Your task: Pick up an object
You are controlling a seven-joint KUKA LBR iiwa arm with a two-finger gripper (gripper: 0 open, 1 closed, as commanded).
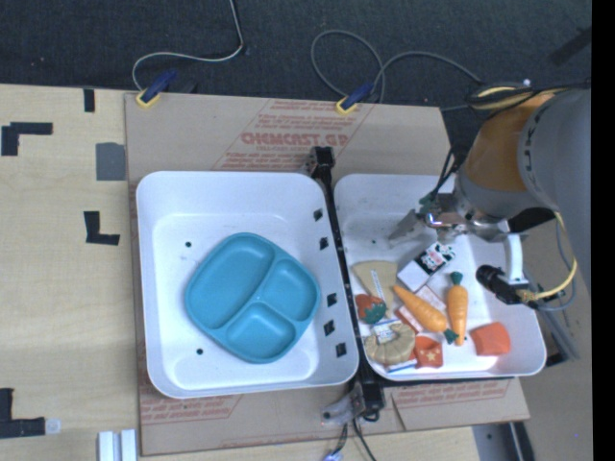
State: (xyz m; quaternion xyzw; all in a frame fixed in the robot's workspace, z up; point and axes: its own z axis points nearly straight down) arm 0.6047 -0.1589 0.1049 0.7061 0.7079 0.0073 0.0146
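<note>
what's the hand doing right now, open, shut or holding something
Hand: over the right bin, nothing seen held; open or shut cannot be told.

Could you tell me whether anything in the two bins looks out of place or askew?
Nothing stands out. The blue divided plate lies flat in the left bin, and the toy food, including two carrots, sits piled loosely inside the right bin.

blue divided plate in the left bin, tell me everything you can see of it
The blue divided plate is a light blue, plastic-looking tray with rounded corners and three compartments: one large one toward the left, two smaller ones to the right and bottom. It lies flat and face up on the floor of the left bin, turned at a slant. Its compartments hold nothing.
</note>
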